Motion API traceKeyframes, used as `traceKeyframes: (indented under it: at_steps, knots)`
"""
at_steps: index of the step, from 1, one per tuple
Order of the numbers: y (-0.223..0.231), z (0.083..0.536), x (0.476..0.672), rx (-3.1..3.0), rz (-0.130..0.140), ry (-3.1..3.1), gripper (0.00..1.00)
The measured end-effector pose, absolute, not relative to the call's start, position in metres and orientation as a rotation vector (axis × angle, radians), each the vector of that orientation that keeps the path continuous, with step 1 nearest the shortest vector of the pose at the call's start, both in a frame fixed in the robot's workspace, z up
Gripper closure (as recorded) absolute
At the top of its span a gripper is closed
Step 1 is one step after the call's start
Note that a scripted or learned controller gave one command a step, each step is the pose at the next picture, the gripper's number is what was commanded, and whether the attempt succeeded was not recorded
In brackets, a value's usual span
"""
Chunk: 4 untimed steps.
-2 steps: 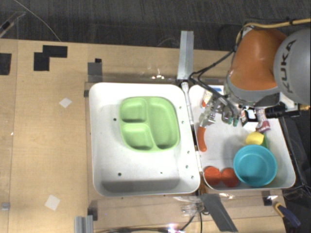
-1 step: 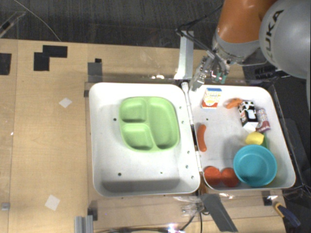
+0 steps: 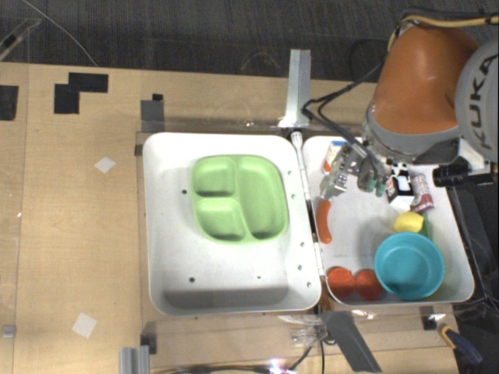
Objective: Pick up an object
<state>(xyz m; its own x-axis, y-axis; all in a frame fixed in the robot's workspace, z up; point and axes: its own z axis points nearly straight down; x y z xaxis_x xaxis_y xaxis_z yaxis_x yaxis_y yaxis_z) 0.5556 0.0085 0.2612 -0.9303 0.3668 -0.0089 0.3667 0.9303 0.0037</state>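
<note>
Two white bins side by side on the bench. Over the right bin (image 3: 461,280), near its far end: the pincer (image 3: 349,187), hanging from the grey and orange arm (image 3: 421,76). Spread apart, by the look of it, with nothing between the fingers (image 3: 335,181).

Just below the pincer and a bit to its left: a long orange carrot (image 3: 323,223), lying flat by the bin's left wall, not touching the pincer. Farther below: two round red tomatoes (image 3: 341,277), side by side at the near wall. Below and to the right of the pincer: a blue bowl (image 3: 409,267), open side up, just beside the tomatoes. Between bowl and pincer, at the bowl's rim: a small yellow lemon (image 3: 409,223). Close to the right of the pincer: a dark red packet (image 3: 422,195), too small to tell more. Just above and left of the pincer: a little white pack (image 3: 334,153) with blue and orange on it.

Well away to the left of the pincer, in the left bin (image 3: 164,209): a green plate (image 3: 238,197) with three parts, lying flat.
</note>
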Motion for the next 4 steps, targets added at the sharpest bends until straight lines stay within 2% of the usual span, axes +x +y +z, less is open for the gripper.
traceKeyframes:
  at_steps: [1,2,3,4]
  knots:
    - [0.01,0.273,0.558,0.573,0.005,3.072,1.0]
    - [0.032,0.213,0.57,0.664,0.002,3.069,1.0]
    - [0.086,0.185,0.623,0.935,0.006,2.994,1.0]
    - [0.052,0.238,0.652,0.938,0.008,2.984,1.0]
